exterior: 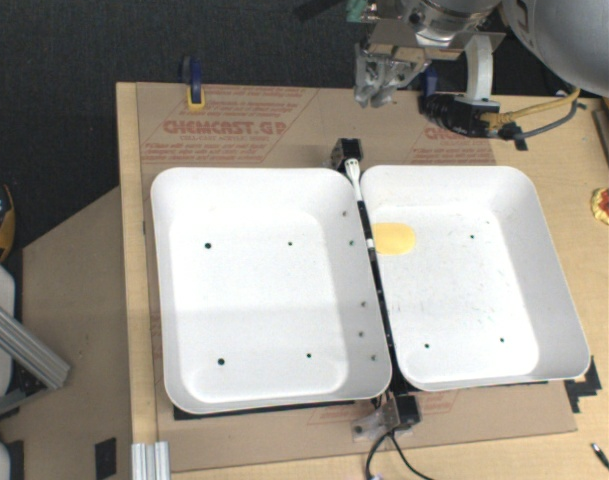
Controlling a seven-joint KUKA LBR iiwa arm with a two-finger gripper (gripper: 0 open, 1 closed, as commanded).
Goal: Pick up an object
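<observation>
Small flat yellow oval object [393, 238] lying in right shallow white bin [544, 268], near its left wall, upper part. Metal two-finger claw [376, 90] hanging above desk's [254, 118] far edge, grip state unclear.

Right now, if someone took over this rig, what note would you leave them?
Gripper: raised beyond the far edge of the bins, over the brown board, nothing seen in it; whether the jaws are open or shut cannot be told.
Yellow object: lies in the right bin, close to its left wall, near the divide between the bins.
Left bin: nothing for the job seen in it.
Done: no pick yet; the object sits in the bin.
Left: bring the gripper over the yellow object, descend, close, lift. Its closeness to the wall may make the grasp tight.
</observation>
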